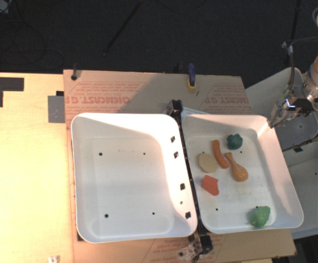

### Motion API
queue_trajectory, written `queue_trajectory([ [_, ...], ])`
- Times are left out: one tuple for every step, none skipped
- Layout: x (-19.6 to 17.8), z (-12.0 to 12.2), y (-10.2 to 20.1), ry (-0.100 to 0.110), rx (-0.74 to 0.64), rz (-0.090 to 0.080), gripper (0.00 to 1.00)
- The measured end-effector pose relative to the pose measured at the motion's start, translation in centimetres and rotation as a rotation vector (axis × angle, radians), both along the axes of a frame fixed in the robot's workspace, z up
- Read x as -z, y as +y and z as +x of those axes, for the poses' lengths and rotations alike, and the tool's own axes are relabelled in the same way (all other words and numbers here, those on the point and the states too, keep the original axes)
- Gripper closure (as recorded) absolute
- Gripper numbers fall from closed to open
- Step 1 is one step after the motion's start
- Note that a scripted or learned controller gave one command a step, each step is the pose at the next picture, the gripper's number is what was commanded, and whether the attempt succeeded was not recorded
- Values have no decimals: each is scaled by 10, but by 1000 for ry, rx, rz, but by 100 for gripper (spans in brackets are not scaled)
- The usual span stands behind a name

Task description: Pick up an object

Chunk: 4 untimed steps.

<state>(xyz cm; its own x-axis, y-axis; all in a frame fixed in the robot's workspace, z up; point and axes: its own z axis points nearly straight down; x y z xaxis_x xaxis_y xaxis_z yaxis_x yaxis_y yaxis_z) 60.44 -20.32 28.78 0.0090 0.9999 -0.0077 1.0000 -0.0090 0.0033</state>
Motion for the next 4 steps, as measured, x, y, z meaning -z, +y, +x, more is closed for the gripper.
queue_trajectory([
  [-143, -12, 65, -12, -15, 5, 100],
  [-66, -74, -2, 14, -1, 8, 100],
  [-64, -131, -11, 7, -7, 9, 100],
  [160, -133, -8, 21, -9, 15, 100],
])
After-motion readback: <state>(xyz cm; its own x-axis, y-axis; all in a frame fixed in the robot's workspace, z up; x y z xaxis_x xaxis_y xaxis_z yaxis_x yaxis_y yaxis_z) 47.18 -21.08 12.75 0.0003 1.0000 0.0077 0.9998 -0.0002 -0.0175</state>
